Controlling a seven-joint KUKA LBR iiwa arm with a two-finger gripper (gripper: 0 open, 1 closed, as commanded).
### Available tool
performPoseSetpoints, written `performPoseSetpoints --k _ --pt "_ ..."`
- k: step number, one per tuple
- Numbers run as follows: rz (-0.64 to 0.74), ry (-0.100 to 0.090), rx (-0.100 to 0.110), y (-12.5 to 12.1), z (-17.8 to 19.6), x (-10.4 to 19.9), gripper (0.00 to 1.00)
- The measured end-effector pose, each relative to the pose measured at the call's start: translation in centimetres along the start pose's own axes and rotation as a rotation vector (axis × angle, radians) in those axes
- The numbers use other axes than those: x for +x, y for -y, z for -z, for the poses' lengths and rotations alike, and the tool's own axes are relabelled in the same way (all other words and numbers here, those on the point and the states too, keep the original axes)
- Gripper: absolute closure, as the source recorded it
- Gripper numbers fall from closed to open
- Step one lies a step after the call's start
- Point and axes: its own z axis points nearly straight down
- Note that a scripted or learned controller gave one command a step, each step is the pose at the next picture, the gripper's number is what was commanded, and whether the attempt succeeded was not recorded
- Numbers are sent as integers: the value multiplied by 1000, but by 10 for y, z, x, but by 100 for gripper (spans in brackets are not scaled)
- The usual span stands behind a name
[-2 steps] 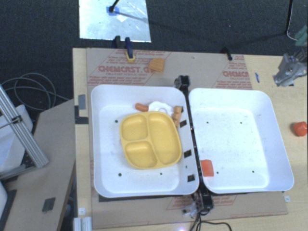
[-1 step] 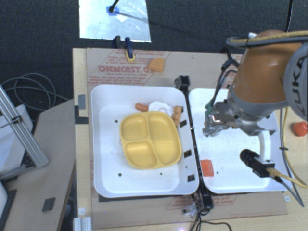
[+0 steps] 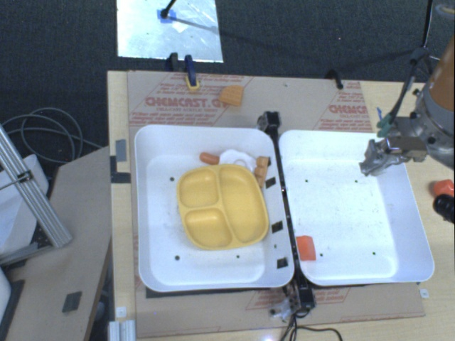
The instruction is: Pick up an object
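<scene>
Camera view: you look down at a slant on the desk [image 3: 306, 94], a tan printed board surface carrying two shallow white bins with rounded corners. Left bin [image 3: 153, 190]: smooth glossy plastic, holding a yellow divided tray [image 3: 222, 206] with three moulded compartments, matte and rounded. Past the tray's far edge lie a small orange sausage-shaped piece [image 3: 209, 158], a crumpled white item [image 3: 237, 159], and a tan cork-like block [image 3: 261, 168] near the divider between the bins. Right bin [image 3: 398, 261]: the floor is speckled with fine dark dust, and an orange-red block [image 3: 305, 248], squarish and matte, sits in its near left corner against the wall. The tool [image 3: 373, 160] hangs over the right bin's far right side, grey metal on the arm's wrist; you cannot tell how its fingers stand, and nothing shows between them. The orange-red block lies well apart from the tool, diagonally across the bin. A tan wedge [image 3: 231, 95] rests on the desk beyond the left bin.
</scene>
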Motion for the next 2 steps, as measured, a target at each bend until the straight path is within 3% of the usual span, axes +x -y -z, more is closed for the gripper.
performPoseSetpoints --k 1,2 --pt "8 -2 10 0 -6 5 0" --pt "8 -2 10 0 -6 5 0"
